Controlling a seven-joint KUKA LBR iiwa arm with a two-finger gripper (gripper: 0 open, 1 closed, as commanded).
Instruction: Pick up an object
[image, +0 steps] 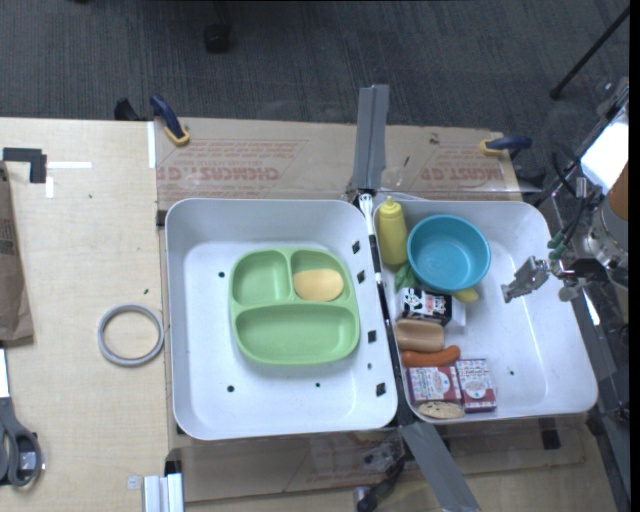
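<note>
Nearby, round blue bowl (448, 252) upright in white bin (545, 340); jaws apparently empty, spread unclear.

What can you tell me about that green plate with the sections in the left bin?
The green plate is a rounded-square divided tray, plastic by its look, pale green with a soft sheen. Raised ridges split it into three compartments: two small ones at the far side and one wide one nearer the camera. It lies flat, right way up, near the middle of the left bin. A yellow, oval, bun-like item sits in the far right compartment; the other two hold nothing.
</note>
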